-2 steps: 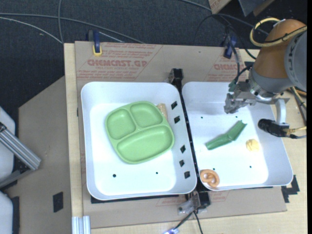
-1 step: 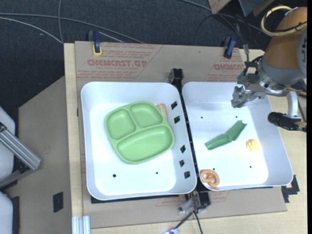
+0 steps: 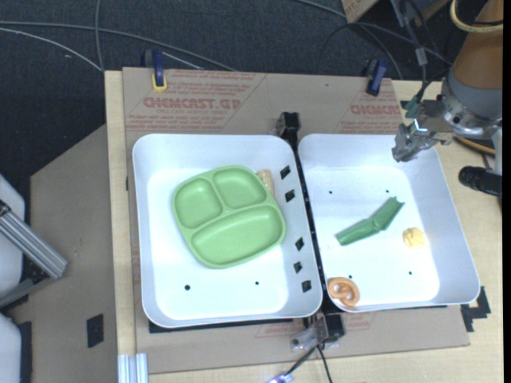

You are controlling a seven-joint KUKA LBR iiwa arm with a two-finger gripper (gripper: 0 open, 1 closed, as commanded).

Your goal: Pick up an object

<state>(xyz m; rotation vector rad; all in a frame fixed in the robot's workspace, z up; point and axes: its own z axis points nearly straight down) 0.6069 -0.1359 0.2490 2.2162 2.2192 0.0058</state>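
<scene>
The flat green bent plastic piece (image 3: 370, 221) sits mid right white bin (image 3: 447, 238), small yellow lump (image 3: 412, 237) just beside it. Metal two-finger claw (image 3: 407, 145) hovers over that bin's far corner, holding nothing; can't tell how open.

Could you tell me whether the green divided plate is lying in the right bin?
No, the green divided plate lies in the left bin, while the right bin holds a green scoop-like piece and two small items.
</scene>
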